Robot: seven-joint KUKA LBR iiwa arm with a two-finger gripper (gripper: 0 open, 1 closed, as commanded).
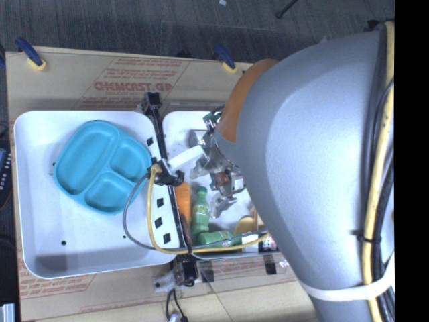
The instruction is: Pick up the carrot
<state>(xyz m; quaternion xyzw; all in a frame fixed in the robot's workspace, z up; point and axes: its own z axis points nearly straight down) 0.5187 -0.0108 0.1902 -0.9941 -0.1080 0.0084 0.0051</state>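
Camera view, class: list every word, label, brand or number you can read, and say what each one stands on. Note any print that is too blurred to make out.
"CHEMCAST GP": large red print, upside down, on the brown board behind the bins.
Smaller red lines above and below it: too blurred to read.
Red print on the board's front left corner: too small to read.
Green bottle in the right bin: no readable label.

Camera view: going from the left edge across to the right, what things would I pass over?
Left white bin → blue divided plate → black divider with yellow cable → carrot → green bottle → tool → big grey arm.
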